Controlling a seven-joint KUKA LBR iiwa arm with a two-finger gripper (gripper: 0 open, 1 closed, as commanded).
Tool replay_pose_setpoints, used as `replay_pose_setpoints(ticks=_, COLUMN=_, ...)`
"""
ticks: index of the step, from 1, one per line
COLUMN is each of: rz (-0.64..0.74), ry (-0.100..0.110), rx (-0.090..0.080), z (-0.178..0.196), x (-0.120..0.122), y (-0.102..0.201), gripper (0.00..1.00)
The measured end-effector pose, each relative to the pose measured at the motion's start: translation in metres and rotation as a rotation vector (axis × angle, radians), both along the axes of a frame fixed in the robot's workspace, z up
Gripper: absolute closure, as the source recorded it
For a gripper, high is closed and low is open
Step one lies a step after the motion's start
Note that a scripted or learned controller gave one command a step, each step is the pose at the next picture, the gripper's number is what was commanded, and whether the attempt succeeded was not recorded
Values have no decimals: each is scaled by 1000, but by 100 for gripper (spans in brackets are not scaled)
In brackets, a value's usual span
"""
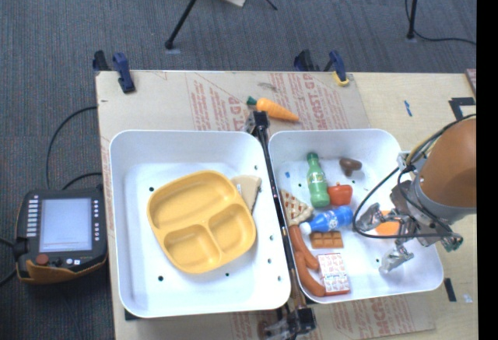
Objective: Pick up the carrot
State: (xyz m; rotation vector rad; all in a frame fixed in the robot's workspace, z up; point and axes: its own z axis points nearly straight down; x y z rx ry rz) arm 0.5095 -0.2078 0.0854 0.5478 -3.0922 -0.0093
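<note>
The arm comes in from the right and its jaws (383, 241) hang low over the right bin (373, 138), near that bin's right wall. The two fingers stand apart, one pointing left and one pointing down, and there's something small and orange (387, 228) lying between them; I can't tell what it is or whether they grip it.

One carrot (276, 108) lies out on the bare bench (202, 93), above the two bins, well up and to the left of the jaws, its green top toward the left.

Left of the jaws, in the same bin: one green bottle (316, 180), one blue bottle (330, 218) on its side, one red piece (340, 194), one brown lump (350, 166), one waffle wedge (294, 207), one chocolate bar (326, 239), two sausages (305, 259) and one small printed box (333, 271).

Farther left, the other bin (124, 175) holds one yellow divided plate (201, 219) with a pale wedge (248, 190) tucked at its upper right edge.
</note>
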Motion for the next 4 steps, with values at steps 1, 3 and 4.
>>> replay_pose_setpoints(ticks=1, rz=294, ry=-8, rx=0, z=3, x=53, y=2, gripper=0)
replay_pose_setpoints(ticks=3, rz=741, ry=-15, rx=-3, z=75, x=28, y=0, gripper=0)
replay_pose_setpoints(ticks=4, rz=895, ry=-11, rx=5, z=16, x=57, y=-4, gripper=0)
